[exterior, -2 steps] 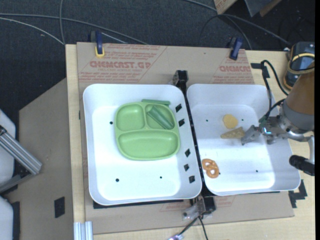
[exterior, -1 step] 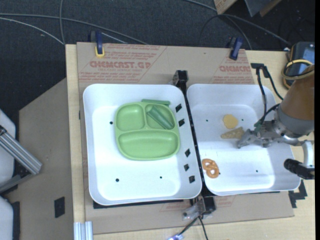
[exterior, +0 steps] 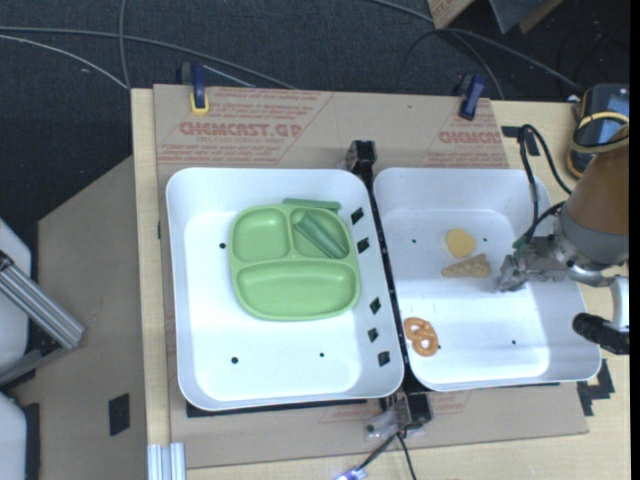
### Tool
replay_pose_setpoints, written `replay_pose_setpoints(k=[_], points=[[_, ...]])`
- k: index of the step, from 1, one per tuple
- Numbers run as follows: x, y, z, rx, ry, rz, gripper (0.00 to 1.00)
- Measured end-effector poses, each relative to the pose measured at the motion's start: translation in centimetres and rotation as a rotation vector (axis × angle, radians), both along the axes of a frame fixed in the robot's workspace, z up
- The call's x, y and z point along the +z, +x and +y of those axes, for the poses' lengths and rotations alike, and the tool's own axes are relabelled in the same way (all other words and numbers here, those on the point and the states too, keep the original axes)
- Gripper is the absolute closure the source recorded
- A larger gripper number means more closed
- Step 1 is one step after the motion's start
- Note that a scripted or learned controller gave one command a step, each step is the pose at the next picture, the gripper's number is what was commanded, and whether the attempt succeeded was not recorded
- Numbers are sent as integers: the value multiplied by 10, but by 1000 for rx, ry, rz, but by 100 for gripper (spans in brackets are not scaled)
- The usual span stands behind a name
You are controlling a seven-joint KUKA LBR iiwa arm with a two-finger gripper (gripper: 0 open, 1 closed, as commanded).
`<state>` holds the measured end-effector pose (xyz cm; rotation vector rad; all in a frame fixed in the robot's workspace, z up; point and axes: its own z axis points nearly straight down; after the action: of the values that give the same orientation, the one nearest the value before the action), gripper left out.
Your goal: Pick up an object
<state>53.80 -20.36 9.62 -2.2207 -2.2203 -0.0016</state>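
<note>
- two shallow white plastic bins sit side by side on the bench: the left white bin [exterior: 200,298] and the right white bin [exterior: 470,363], their inner rims touching along a line of black clips.
- one grey arm with an orange band reaches in from the right, and its two-finger gripper [exterior: 508,276] is low inside the right bin, near that bin's right wall.
- i cannot tell whether the fingers are spread or closed; they are small and blurred against the white floor, and nothing is clearly seen between them.
- three small loose things lie in the right bin: one tan wedge-shaped cracker piece [exterior: 467,266] just left of the fingers, close to or touching them; one round flat yellow disc [exterior: 460,241] up and left of the fingers, just above the wedge; one orange twisted pretzel shape [exterior: 421,336] well apart, down and left of the fingers, near the bin's left rim.
- one light green plastic divided plate [exterior: 290,290] with three compartments lies in the left bin, far left of the fingers.
- one darker green flat strip [exterior: 322,232] rests tilted in the plate's upper right compartment.
- the bins rest on one brown cardboard sheet [exterior: 250,128] with red printing, held by two blue clamps at its far edge.
- around the bench the floor is dark carpet [exterior: 80,108] crossed by thin grey cables.
</note>
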Motion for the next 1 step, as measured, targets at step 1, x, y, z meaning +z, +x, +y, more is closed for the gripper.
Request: replay_pose_setpoints(k=[1], points=[[47, 7, 5, 2, -3, -6, 100]])
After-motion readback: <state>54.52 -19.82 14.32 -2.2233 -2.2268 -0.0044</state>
